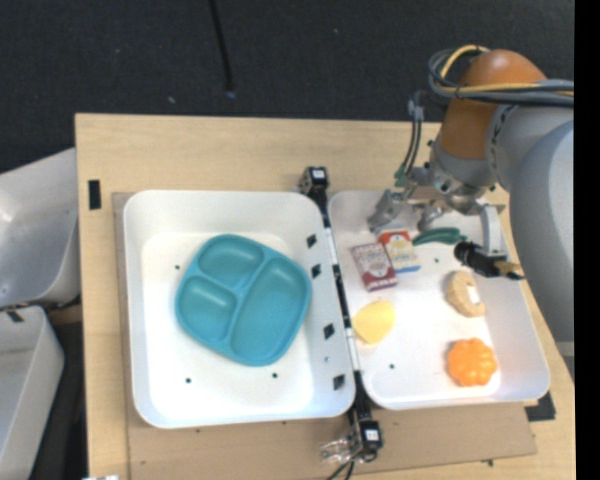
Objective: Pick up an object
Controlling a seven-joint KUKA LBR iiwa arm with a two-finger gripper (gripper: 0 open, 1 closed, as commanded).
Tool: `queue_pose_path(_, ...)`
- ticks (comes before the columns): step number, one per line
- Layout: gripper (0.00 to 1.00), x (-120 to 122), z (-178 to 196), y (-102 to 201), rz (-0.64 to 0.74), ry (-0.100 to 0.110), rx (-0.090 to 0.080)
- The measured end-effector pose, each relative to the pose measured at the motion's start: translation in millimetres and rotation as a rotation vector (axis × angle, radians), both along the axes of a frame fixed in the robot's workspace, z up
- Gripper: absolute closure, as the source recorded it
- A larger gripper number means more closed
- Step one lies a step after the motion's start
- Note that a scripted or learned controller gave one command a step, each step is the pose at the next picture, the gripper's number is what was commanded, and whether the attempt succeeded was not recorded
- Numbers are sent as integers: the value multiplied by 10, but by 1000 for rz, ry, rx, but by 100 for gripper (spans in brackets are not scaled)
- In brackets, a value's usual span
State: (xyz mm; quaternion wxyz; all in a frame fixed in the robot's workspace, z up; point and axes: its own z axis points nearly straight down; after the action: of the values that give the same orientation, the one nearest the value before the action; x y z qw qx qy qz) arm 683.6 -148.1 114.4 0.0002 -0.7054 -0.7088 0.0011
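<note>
Seen from above, the gripper (408, 211) hangs low at the right bin's (420, 383) far edge; whether its fingers are apart or together cannot be told. Just below them lie two small flat cartons (385, 258), glossy, touching. Farther off: a pale yellow lump (374, 321), a knobbly orange fruit (471, 361), a beige roll (465, 293).

The left bin (160, 388) holds a smooth teal compartment plate (243, 299).

On the pale wood desk (100, 158), two white bins (150, 388) hold a turquoise plate (243, 299), a yellow piece (374, 321), an orange fruit (471, 361) and a red-and-white box (374, 265).
</note>
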Motion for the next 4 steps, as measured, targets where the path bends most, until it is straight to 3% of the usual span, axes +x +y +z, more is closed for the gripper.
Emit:
queue_pose_path(1, 100, 17, 158, -13, 1, -8, -3)
queue_pose_path(3, 100, -152, 1301, -53, -6, -8, -1)
queue_pose_path(4, 100, -145, 1409, -63, -4, -5, 0)
